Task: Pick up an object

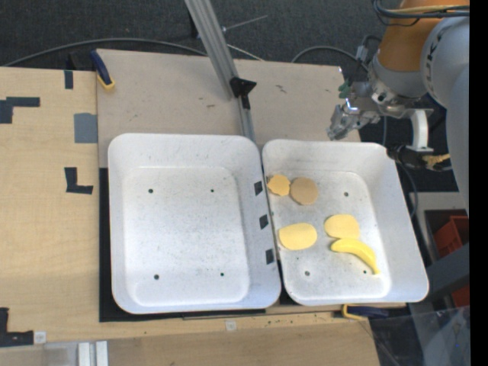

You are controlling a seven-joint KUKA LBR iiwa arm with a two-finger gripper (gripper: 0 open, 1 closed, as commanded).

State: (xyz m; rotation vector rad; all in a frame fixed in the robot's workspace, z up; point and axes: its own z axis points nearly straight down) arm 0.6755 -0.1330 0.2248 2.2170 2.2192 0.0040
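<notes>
Nearest the camera, banana (357, 252) lies in right bin (396, 204) with 4 pieces, long axis slanting. Tool (341, 126) hangs above bin's far rim; grip state undeterminable.

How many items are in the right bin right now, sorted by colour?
Yellow: 4, namely a small round piece, an oval piece, a rounded piece and a banana.
Tan: 1, a round disc.
Total: 5, all in the right bin.
</notes>
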